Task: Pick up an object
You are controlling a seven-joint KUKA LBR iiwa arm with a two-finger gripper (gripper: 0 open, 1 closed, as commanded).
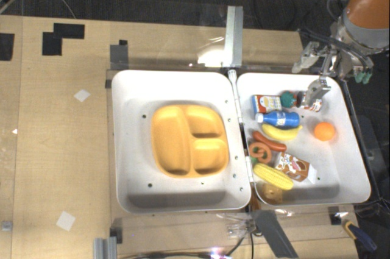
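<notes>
Gripper [317, 91] low over right bin's [350, 191] far side, fingers' state impossible to tell. Crowded beneath and beside: carton [267, 103], dark bottle [291, 99], blue bottle [281, 119] on banana [281, 131], orange [325, 131] apart to the right. Nearer: sausage [268, 143], pretzel [260, 153], packet [295, 167], corn [273, 176]. Yellow tray [187, 139] in left bin [131, 142]

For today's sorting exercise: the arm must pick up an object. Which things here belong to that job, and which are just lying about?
Belongs to the job:
gripper
orange
blue bottle
banana
corn cob
pretzel
right bin

Just lying about:
yellow tray
left bin
</notes>
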